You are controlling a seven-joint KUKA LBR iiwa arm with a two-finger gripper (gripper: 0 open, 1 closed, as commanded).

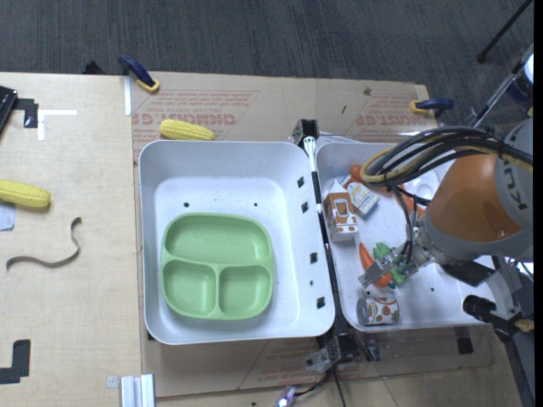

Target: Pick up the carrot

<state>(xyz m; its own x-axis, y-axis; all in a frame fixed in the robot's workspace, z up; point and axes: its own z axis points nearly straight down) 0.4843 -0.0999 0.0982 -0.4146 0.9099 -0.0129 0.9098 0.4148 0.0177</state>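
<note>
Orange-banded arm (475, 202) hides much of the right bin (441, 308); its hand (392, 270) overlaps the orange carrot (366, 257), grip unclear.

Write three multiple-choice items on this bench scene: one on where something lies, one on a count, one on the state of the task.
1. Where does the green divided plate lie?
A. In the left bin
B. In the right bin
C. On the wooden bench

2. How many yellow corn cobs lie outside the bins?
A. None
B. One
C. Two

3. How does the carrot stand?
A. Lifted clear above the bins
B. Lying in the right bin with the tool low beside it
C. Set on the green plate

Answers:
1 A, the plate fills the left bin's floor.
2 C, one cob lies above the left bin and another cob at the far left of the bench.
3 B, the carrot rests on the right bin's floor among the small cartons, next to the tool.
</note>
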